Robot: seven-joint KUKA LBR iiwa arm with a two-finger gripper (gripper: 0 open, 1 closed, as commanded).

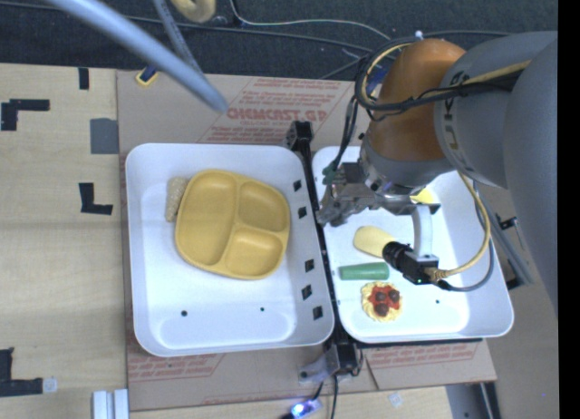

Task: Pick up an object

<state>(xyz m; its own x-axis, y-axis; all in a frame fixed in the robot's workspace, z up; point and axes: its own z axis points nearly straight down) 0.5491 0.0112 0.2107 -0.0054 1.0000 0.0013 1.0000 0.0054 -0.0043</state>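
Overhead, the grey arm (507, 109) covers the right bin (471, 317); its gripper (340, 198) hangs at that bin's left wall, grip state unclear. Leftward, a yellow divided plate (233, 224) rests. Below the gripper: pale yellow piece (372, 241), green stick (362, 271), small pizza toy (381, 299).

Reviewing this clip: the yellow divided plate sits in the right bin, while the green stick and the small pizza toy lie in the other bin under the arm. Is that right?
Not quite. The camera view shows the yellow divided plate in the left bin, not the right one. The green stick and the small pizza toy do lie in the other bin, under the arm.
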